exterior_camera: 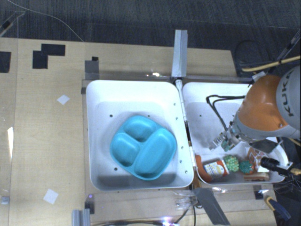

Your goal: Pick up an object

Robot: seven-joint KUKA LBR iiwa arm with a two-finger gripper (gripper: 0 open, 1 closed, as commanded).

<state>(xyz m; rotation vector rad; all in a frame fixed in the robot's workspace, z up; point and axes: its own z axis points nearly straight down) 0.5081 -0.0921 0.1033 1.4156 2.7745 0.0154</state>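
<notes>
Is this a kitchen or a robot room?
Probably a robot lab. A robot arm reaches over two white bins on a workbench, with cables and a blue divided tray for practice.

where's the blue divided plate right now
The blue divided plate lies in the left bin, toward its near edge, across the divider from the gripper over the right bin.

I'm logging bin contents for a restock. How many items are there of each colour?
Blue: 1, divided plate
Green: 2, bumpy balls
Red and white: 1, packet
Orange: 1, partly hidden item
Total: 5
</notes>
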